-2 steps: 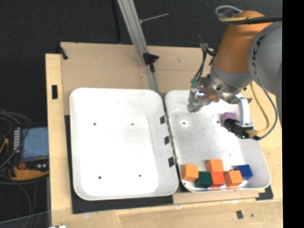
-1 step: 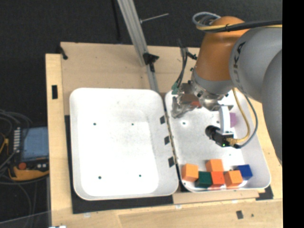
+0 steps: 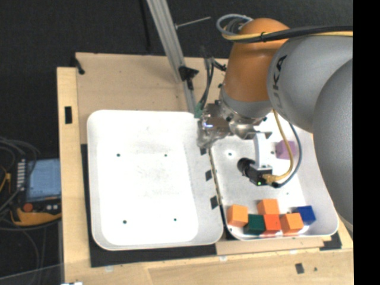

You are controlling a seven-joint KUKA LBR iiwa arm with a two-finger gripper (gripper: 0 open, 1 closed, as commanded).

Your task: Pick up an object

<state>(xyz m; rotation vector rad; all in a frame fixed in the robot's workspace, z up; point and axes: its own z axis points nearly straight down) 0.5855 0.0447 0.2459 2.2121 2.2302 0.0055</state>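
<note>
Several small blocks, a handful of orange blocks [image 3: 237,214] with a green block [image 3: 255,223] and a blue block [image 3: 306,214] among them, sit bunched at the near end of the bin nearer the arm [image 3: 234,186]. None is lifted, so by my reckoning the whole pick is yet to be made. The gripper [image 3: 206,136] hangs at that bin's far inner corner, by the rim it shares with the other bin [image 3: 148,171] and well apart from the cluster, and whether it is spread or closed I cannot tell from here.
</note>
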